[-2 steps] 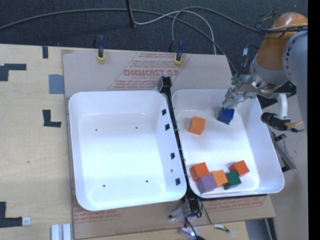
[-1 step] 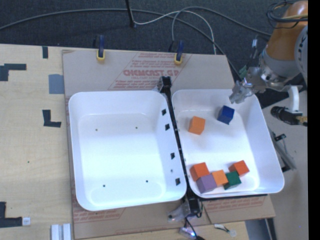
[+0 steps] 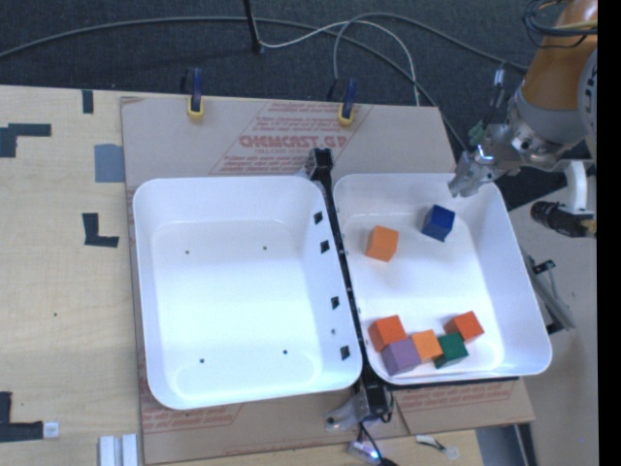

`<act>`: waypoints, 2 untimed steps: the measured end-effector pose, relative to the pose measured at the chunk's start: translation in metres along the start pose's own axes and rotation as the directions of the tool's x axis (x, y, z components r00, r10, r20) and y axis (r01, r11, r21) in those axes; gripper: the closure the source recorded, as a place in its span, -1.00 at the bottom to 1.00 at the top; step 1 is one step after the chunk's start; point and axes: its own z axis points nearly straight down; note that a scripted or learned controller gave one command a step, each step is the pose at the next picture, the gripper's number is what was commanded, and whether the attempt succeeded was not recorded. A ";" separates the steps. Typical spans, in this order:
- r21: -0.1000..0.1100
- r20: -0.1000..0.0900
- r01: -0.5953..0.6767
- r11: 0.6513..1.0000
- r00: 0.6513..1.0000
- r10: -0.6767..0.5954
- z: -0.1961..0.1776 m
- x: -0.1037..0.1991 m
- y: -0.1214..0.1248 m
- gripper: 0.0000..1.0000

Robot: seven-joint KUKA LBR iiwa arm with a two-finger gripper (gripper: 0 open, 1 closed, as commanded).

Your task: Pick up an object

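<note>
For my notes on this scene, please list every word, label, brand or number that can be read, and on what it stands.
"CHEMCAST GP": red print on the brown board under the two white bins, above the left bin.
More faint red print across the same board, including along its lower edge: too blurred to read.
The blocks bear no readable text.

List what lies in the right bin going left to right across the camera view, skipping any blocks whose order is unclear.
Lone orange cube → purple cube in the near cluster → blue cube → small red-orange cube, with the two-finger gripper above the bin's far right rim.
</note>
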 end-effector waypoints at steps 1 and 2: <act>0.000 -0.001 0.004 1.000 1.000 -0.004 -0.009 0.057 -0.012 1.00; 0.003 -0.001 0.003 1.000 1.000 -0.003 0.002 0.102 -0.026 1.00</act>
